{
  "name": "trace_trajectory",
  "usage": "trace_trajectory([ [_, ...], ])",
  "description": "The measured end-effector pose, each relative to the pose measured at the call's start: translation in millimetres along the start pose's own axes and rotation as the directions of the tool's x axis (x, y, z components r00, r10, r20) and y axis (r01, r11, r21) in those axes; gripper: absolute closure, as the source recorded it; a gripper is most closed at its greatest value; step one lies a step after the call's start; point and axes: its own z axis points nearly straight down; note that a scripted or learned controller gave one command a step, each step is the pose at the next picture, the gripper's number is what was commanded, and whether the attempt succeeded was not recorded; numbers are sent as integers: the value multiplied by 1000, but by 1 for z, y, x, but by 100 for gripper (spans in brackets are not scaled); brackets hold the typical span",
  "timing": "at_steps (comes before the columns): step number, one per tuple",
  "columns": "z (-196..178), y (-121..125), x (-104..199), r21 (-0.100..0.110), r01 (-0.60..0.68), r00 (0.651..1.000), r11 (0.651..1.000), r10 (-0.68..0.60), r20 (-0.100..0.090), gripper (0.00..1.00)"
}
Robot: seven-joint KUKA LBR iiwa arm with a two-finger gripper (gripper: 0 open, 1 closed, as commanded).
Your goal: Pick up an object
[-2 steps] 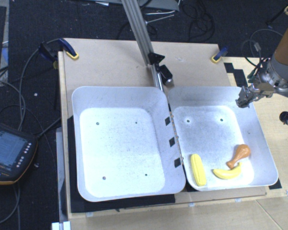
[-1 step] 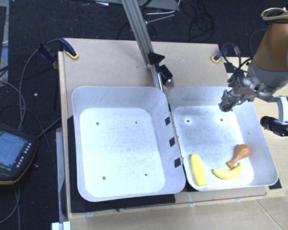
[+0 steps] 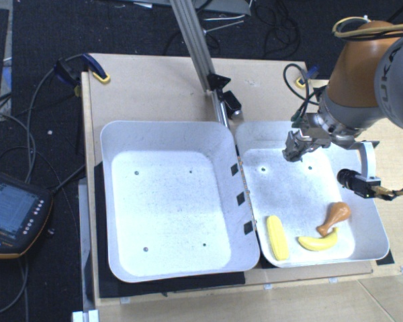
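The right bin [image 3: 292, 186] holds three things near its front. A yellow block [image 3: 277, 237] lies at the front left of that bin. A yellow banana [image 3: 318, 243] lies to its right, and a brown drumstick-shaped toy [image 3: 334, 217] rests just above the banana. My gripper [image 3: 295, 151] hangs over the back of the right bin, well behind these things, with nothing seen between its fingers.
The left bin [image 3: 164, 200] sits beside the right one. A slanted metal pole [image 3: 198, 45] with a black clamp [image 3: 226, 99] stands behind the bins. A black fitting [image 3: 356, 182] sticks over the right bin's right rim. A teach pendant [image 3: 10, 213] lies at far left.
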Motion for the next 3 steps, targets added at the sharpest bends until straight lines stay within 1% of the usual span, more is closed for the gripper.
trace_trajectory([
  [1,-13,-10,56,-1,0,1000,1000,0,0,100],
  [3,0,-26,165,0,0,1000,1000,0,0,100],
])
